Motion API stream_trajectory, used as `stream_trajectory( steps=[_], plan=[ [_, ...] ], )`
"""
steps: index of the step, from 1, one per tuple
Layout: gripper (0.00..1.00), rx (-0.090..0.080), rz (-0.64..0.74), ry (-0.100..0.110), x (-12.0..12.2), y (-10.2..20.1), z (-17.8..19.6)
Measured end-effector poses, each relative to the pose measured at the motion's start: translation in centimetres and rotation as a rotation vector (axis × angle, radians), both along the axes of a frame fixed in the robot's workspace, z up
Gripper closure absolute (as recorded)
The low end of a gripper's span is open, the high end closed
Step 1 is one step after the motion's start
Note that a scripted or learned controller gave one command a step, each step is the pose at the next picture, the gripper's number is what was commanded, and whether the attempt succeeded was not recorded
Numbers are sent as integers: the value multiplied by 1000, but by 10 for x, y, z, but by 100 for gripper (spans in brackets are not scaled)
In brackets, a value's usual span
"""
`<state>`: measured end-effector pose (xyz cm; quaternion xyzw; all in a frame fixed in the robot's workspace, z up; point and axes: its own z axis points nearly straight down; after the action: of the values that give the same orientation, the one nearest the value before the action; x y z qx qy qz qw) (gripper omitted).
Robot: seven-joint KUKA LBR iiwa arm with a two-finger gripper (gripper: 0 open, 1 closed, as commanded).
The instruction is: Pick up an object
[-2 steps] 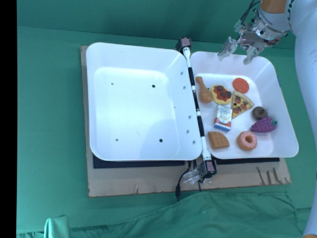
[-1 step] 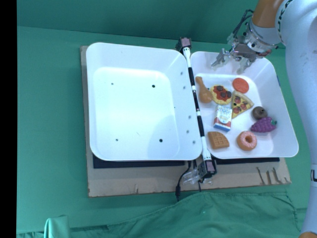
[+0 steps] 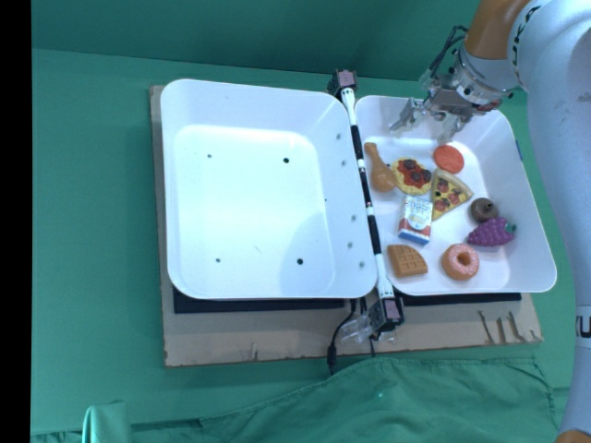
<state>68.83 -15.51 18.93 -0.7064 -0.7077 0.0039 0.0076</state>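
Toys, right bin (image 3: 531,212): 1 drumstick (image 3: 377,166) | 2 pizza slices (image 3: 412,175) | 1 carton (image 3: 416,220) | 1 waffle (image 3: 406,260) | 1 donut (image 3: 460,261) | 1 grapes (image 3: 490,233) | gripper (image 3: 429,118) spread wide, holding nothing, above bin's far end.

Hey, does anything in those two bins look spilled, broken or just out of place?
Nothing stands out. The toy foods, among them the pizza slice, donut, waffle and grapes, all lie inside the right bin, none over its rim. The gripper hovers over that bin's far end.
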Motion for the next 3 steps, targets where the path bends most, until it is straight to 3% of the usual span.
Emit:
stream_trajectory(
  steps=[1,2,3],
  plan=[
    [100,5,2,11,-1,3,8],
    [100,-8,-4,-28,10,2,70],
    [100,-8,-4,-28,9,1,118]
  ],
)
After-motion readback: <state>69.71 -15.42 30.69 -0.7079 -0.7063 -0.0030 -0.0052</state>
